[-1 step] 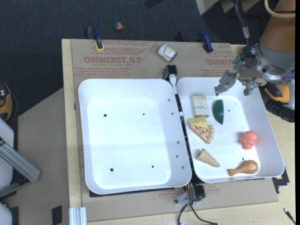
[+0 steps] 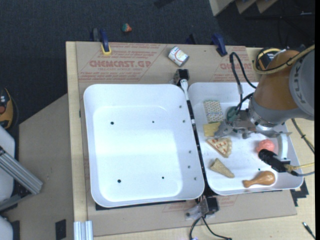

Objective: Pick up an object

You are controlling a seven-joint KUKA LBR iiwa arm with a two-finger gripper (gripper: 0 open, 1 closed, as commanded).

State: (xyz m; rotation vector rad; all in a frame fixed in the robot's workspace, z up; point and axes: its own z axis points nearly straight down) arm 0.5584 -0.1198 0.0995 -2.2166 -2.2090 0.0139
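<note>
Gripper [image 2: 226, 129] low in right bin [image 2: 240, 186], centre-right of frame, directly above pizza-slice toy [image 2: 220, 146]; whether clenched or released cannot be told. Objects crowd this bin: speckled pad [image 2: 213, 110], yellow block [image 2: 211, 129], tan wedge [image 2: 221, 168], drumstick toy [image 2: 260, 179] near lower rim, pink ball [image 2: 266, 146] toward right wall. Left bin [image 2: 100, 101] offers broad open floor.

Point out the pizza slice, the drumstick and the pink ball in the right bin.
pizza slice [image 2: 220, 146], camera view, middle of its topping.
drumstick [image 2: 261, 179], camera view, its thick end.
pink ball [image 2: 267, 146], camera view, its centre.
</note>
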